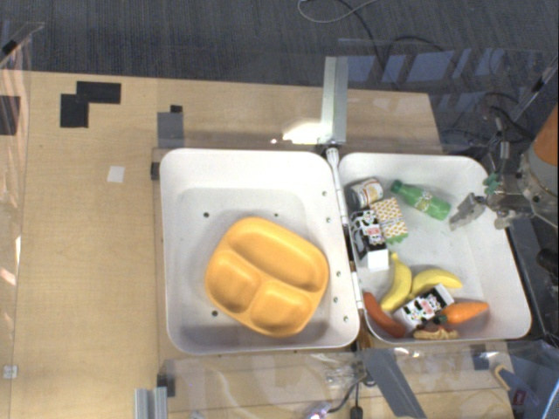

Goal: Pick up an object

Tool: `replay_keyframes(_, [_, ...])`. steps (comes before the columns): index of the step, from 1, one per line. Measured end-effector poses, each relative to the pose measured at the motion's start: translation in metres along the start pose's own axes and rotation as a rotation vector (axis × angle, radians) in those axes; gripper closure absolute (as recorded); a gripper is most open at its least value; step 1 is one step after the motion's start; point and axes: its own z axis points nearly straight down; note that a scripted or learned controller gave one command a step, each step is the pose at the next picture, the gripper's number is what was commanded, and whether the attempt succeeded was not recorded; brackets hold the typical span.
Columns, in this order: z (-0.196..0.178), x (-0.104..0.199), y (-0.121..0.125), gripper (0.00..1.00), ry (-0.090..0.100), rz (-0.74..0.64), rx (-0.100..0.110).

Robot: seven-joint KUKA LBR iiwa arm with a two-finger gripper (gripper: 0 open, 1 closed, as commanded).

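- I see the gripper (483, 209) over the right bin's (498, 273) far right side, fingers apart and holding nothing.
- The green bottle (421, 200) lies just left of it, not touching.
- Bananas (417, 284) and a carrot (465, 312) sit nearer, along the front wall.
- A yellow tray (265, 274) fills the left bin (183, 234).

grey metal gripper (483, 209), orange band (546, 138) above.
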Motion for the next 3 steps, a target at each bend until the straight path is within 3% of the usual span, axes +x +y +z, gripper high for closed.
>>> replay_keyframes(1, [0.019,0.000,0.036,0.00,-0.002,-0.294,-0.004])
replay_keyframes(2, [0.096,-0.001,0.092,0.00,-0.003,-0.351,-0.005])
replay_keyframes(3, [0.101,0.026,0.108,0.00,-0.010,-0.486,0.009])
